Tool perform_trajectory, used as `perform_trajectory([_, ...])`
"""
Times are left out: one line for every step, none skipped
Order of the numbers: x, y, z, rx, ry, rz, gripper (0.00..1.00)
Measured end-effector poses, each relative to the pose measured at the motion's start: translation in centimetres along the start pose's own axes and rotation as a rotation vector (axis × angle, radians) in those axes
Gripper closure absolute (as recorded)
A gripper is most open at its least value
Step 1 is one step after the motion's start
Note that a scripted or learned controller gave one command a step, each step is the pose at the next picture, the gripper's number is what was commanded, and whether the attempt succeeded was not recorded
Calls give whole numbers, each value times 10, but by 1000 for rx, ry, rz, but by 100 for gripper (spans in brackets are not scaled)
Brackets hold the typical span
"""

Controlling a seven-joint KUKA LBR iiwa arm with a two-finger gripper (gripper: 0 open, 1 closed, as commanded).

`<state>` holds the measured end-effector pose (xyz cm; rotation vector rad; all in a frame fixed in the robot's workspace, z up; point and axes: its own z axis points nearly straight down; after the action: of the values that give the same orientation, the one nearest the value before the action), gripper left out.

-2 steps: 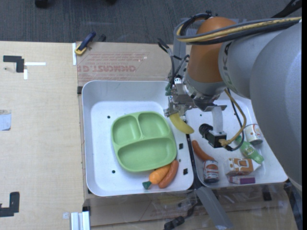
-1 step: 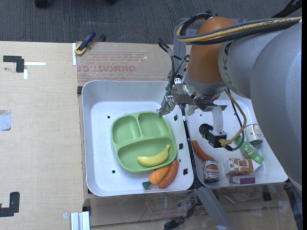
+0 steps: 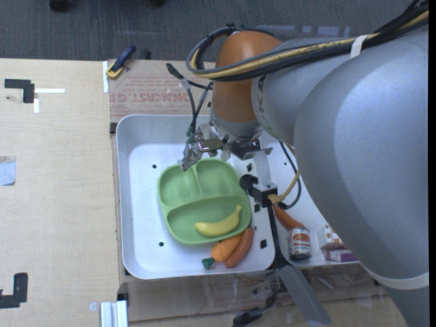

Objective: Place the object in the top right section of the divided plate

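Observation:
A green divided plate [image 3: 178, 189] lies in the left white bin [image 3: 136, 182]. A yellow banana [image 3: 219, 224] rests in the plate's large near section. The two smaller far sections hold nothing that I can see. My gripper [image 3: 193, 153] hangs over the plate's far rim, at about the ridge between the two small sections. The orange-banded wrist [image 3: 238, 80] and the grey arm cover the bin's right side. I see nothing between the gripper's tips from this angle.
An orange carrot [image 3: 223, 250] and a brown sausage [image 3: 241, 246] lie side by side in the left bin, just off the plate's near right rim. The right bin holds an orange piece [image 3: 289, 218], a small can [image 3: 299, 243] and a box [image 3: 338, 253].

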<state>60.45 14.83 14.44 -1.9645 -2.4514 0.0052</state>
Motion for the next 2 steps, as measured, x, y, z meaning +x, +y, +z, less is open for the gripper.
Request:
perform_trajectory([-1,0,-9,1,-3,0,100])
perform_trajectory([-115,30,-48,-3,-1,124,100])
